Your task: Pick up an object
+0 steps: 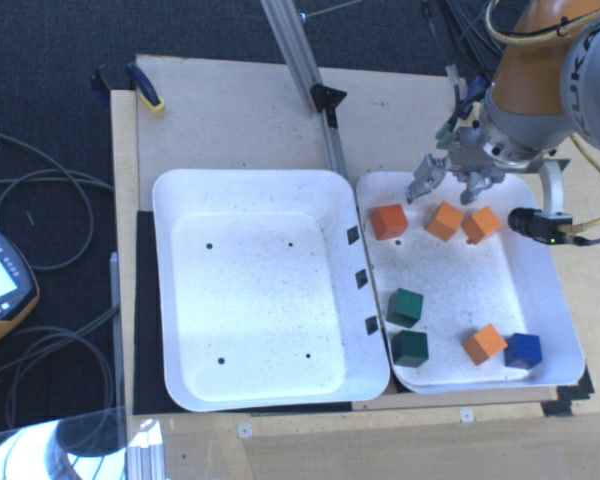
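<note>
end effector (448,185): fingers spread, holding nothing
orange cube (443,221): in the right bin (550,288), just below the fingertips, apart

Grey arm (580,58) (orange band, yellow cable)

No legible text or labels

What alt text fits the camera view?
The arm's open claw hovers over three orange cubes at the far end of the right bin, holding nothing. Nearer: two green cubes, one orange, one blue cube.
</note>
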Robot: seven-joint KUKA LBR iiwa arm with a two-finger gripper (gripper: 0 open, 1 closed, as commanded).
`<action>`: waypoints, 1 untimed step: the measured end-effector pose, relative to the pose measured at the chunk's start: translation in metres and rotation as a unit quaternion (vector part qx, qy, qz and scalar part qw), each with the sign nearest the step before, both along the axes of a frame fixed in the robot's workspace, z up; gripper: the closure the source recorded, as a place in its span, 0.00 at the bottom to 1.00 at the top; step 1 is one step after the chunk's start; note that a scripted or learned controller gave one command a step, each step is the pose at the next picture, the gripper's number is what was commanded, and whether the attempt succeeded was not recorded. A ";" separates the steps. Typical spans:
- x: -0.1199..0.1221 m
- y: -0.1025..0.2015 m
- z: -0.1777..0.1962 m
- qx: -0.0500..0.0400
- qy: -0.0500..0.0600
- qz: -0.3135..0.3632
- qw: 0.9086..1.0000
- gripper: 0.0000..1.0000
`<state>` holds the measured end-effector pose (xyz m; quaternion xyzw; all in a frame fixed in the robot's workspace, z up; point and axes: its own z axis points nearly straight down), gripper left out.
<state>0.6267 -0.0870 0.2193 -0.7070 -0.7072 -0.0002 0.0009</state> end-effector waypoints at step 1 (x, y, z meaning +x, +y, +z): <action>0.022 -0.052 -0.092 -0.001 0.004 -0.002 1.000 0.00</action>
